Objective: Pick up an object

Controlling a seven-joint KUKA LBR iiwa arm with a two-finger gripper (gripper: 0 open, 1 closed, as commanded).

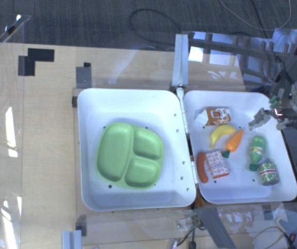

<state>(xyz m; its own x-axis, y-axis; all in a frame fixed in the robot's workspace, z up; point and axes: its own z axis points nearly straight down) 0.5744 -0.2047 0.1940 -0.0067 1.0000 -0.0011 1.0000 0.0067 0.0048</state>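
Observation:
The right bin (pixel 242 193) holds several toy groceries. An orange and white packet (pixel 217 115) lies at the back, with a yellow banana (pixel 221 134) and an orange carrot (pixel 234 139) just in front of it. A red sausage (pixel 202 167) and a red and white packet (pixel 217 164) lie near the bin's left wall. A green bottle (pixel 256 150) and a small green can (pixel 268 173) sit to the right. My gripper (pixel 262 118) hovers over the bin's back right part, above and behind the green bottle, with nothing seen in it.
The left bin (pixel 86 139) holds a green divided plate (pixel 130 154). A metal divider (pixel 179 66) rises between the bins at the back. Cables (pixel 153 22) lie on the dark floor beyond the bench.

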